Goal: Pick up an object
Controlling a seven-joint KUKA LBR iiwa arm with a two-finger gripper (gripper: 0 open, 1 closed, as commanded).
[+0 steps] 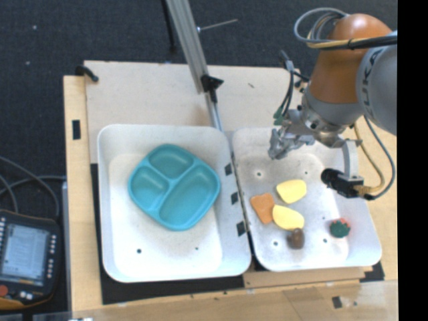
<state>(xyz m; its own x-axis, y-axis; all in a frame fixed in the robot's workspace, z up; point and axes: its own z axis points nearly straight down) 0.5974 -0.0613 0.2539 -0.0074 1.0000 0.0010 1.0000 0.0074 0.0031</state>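
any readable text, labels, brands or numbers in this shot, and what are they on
No text can be read in this picture.
The handheld screen unit at the lower left shows a lit display, but its contents are too small and blurred to read.
The blue divided tray, the white bins and the food pieces, such as the yellow piece, carry no visible lettering.
The arm's orange band shows no legible marking.

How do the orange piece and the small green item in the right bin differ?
The orange piece is flat, angular and clearly larger; the green item is small and roundish. The orange piece lies at the bin's left side, touching a yellow piece; the green item sits alone near the right wall. The green item shows a touch of red on top; the orange piece is one colour. Both rest on the floor of the right bin, below the gripper.
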